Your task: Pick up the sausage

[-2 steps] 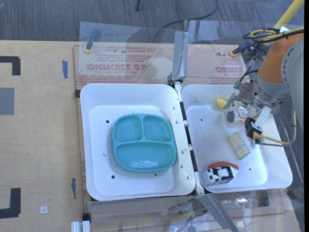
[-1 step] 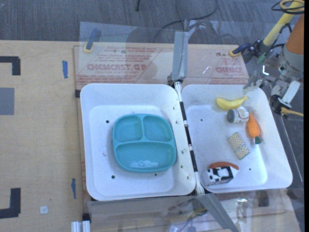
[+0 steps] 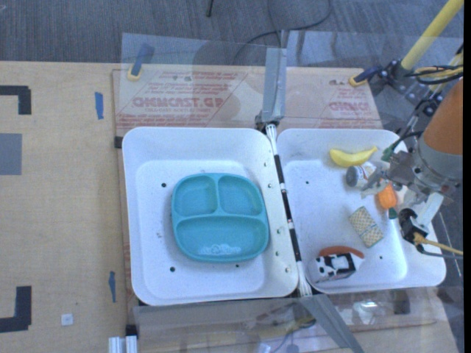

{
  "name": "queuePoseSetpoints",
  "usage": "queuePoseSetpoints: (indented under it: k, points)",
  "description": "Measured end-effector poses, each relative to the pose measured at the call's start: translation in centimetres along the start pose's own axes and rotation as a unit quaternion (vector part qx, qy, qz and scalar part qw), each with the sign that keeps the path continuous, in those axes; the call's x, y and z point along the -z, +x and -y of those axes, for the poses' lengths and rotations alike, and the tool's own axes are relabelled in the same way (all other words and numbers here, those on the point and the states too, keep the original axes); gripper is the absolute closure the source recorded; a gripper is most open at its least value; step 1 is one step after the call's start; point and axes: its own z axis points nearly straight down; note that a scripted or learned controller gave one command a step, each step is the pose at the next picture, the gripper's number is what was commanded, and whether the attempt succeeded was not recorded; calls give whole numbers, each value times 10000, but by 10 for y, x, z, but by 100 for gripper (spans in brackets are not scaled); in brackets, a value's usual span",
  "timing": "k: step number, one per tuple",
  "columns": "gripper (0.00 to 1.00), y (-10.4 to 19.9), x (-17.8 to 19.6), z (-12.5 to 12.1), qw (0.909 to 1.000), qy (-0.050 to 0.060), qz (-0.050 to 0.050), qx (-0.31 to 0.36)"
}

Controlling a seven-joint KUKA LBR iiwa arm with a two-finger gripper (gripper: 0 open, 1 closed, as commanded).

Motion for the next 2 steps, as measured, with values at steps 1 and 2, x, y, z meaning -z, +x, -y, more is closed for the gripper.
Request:
queuePoseSetpoints:
  k: [1, 2]
  points:
    - [0, 67, -17, 40, 9984, 7, 0, 571]
    - [0, 24, 5, 39, 9993, -8, 2, -382]
